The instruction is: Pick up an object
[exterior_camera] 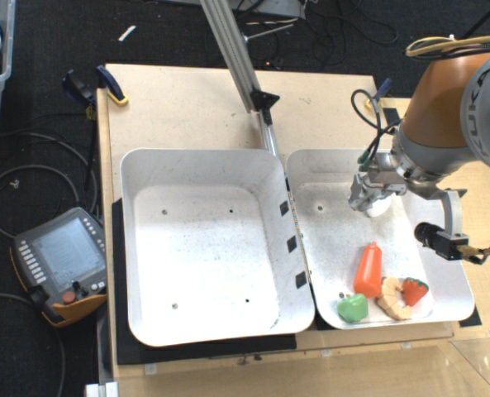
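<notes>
Nearest the camera, at the front of the right-hand white bin, four small items sit bunched together: a green pepper-like toy, an upright-looking orange carrot-shaped piece just behind it, a tan bread-like piece beside them, and a small red strawberry-like piece touching the tan one. The left-hand white bin lies alongside, its right wall touching the right bin's left wall. The grey arm with its orange band reaches in from the right, and its gripper hangs low over the back half of the right bin, well apart from the cluster of toys. Whether the gripper is wide, narrow or holding anything cannot be told from this angle. A teach pendant rests on the dark floor left of the bench.
</notes>
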`<state>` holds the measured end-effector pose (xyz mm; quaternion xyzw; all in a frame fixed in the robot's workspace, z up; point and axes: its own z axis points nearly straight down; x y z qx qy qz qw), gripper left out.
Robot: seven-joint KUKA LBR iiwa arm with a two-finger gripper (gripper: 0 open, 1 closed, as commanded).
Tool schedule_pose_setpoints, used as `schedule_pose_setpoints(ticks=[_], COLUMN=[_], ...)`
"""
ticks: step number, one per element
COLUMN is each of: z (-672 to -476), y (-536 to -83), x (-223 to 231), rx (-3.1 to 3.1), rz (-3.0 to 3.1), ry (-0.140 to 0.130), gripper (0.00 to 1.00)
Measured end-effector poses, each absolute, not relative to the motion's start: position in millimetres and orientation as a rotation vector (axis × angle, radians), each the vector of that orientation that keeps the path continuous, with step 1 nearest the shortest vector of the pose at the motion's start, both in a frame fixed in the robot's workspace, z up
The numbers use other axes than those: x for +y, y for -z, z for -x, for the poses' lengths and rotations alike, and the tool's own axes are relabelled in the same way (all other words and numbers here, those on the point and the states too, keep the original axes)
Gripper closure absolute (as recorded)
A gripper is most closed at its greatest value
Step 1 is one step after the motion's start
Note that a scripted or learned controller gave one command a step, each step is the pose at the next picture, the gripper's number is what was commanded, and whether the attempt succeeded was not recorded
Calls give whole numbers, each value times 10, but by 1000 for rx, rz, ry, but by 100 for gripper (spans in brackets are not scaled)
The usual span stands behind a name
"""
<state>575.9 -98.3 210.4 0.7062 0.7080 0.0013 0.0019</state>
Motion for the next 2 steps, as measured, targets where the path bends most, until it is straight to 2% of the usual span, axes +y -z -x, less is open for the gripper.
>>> schedule_pose_setpoints(ticks=[1,2], z=[-5796,-5845], y=[-2665,-2535], x=[-883,-292], rx=[2222,2232], rz=[-2213,-2213], ry=[-6,-1], gripper=[100,100])
